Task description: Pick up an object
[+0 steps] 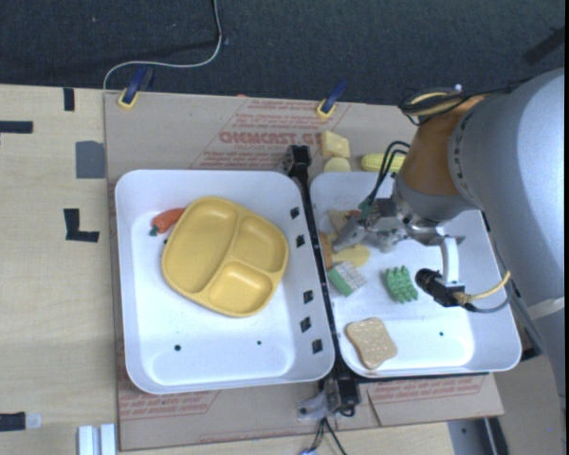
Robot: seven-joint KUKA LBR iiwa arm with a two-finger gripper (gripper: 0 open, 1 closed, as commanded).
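Toy foods (349,250) clustered at nine o'clock in right bin (474,344), directly under gripper (358,227). Finger spread impossible to tell. Yellow tray (226,256) in left bin (152,349).

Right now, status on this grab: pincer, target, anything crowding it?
Pincer low in the right bin, among small food pieces. Nothing visibly held. Green block, toast slice lie apart. Yellow plate in left bin.

The grey arm (517,159) reached in from the right, its orange band (431,150) above the wrist, with the gripper (360,230) lowered and pointing left; its fingertips were too indistinct to read.
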